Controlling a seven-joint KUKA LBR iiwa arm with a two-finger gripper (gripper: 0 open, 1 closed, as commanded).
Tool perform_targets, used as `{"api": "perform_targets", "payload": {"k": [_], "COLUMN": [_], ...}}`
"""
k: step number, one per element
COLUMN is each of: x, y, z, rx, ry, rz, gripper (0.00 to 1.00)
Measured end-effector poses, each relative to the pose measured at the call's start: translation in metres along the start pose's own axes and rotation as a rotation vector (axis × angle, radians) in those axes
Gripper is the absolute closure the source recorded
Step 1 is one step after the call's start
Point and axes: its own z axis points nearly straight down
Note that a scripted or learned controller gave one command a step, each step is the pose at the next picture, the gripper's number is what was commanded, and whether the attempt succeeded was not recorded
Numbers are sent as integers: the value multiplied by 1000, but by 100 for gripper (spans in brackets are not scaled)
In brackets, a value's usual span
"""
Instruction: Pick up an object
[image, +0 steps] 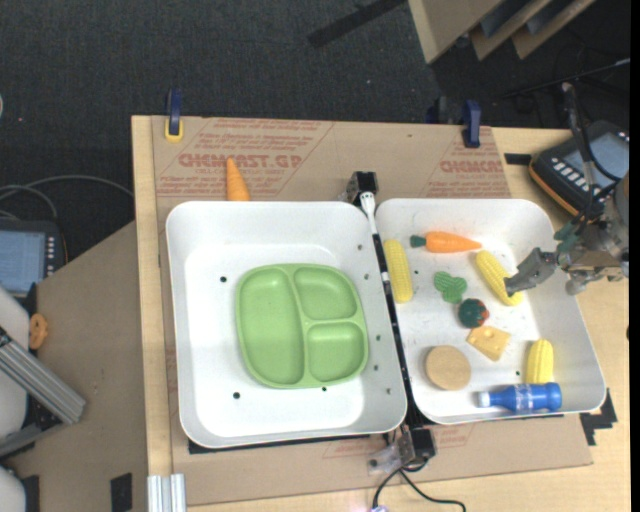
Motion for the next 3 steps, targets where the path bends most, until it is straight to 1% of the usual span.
{"api": "perform_targets", "payload": {"k": [1,2,3], "x": [-18,11,8], "y": [48,41,43], "z": [118,199,184], "rx": [10,6,-2], "ry": [3,3,-1], "rz": [0,-2,2], "gripper": [0,0,100]}}
